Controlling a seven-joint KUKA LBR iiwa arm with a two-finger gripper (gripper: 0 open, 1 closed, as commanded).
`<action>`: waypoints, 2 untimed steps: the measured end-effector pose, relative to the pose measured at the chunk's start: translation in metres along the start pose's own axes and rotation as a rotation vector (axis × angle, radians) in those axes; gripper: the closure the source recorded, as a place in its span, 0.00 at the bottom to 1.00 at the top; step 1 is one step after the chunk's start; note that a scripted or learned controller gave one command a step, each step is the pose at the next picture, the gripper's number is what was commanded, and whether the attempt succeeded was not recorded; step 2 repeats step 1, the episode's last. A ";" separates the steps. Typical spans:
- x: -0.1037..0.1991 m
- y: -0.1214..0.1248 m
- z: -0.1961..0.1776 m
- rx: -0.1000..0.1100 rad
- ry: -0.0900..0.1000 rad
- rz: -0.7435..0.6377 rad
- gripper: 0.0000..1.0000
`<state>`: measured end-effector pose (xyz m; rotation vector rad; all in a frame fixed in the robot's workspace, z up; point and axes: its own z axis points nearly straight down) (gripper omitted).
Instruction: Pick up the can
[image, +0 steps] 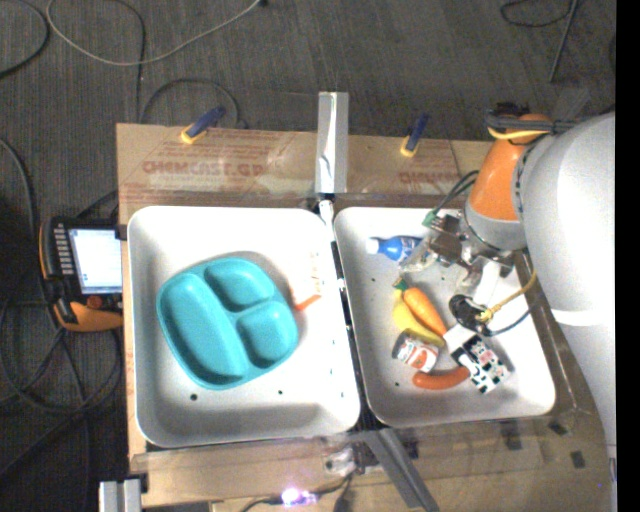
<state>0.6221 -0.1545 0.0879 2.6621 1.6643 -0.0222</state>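
In the camera view we see the gripper (434, 250) low over the far end of the right bin (385, 402), hanging from the grey arm (575, 230) with its orange band. It is too cluttered and small for us to tell whether it is open or closed, and we see nothing held in it.

Just to the gripper's left lies a blue-and-white bottle (394, 245) on its side, close enough that we cannot tell whether the two touch. Nearer the front of the bin than the gripper, a carrot (426, 309) lies at a slant, with a yellow fruit (404, 318) pressed against its left side.

The can (415, 352) sits further still from the gripper, toward the near wall of the right bin, just past the yellow fruit and apart from the gripper, with the carrot between them. It seems to lie tilted, its red-and-white label facing up. A red sausage (441, 379) curves just beyond the can, and a black-and-white patterned box (486, 366) lies at the sausage's right end.

Well away to the gripper's left, the left bin (200, 412) holds a turquoise divided plate (230, 320), with a small orange scrap (307, 299) at the plate's right edge.
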 end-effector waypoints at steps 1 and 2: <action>0.002 0.001 -0.007 -0.007 0.001 0.000 1.00; 0.002 0.001 -0.007 -0.007 0.001 0.000 1.00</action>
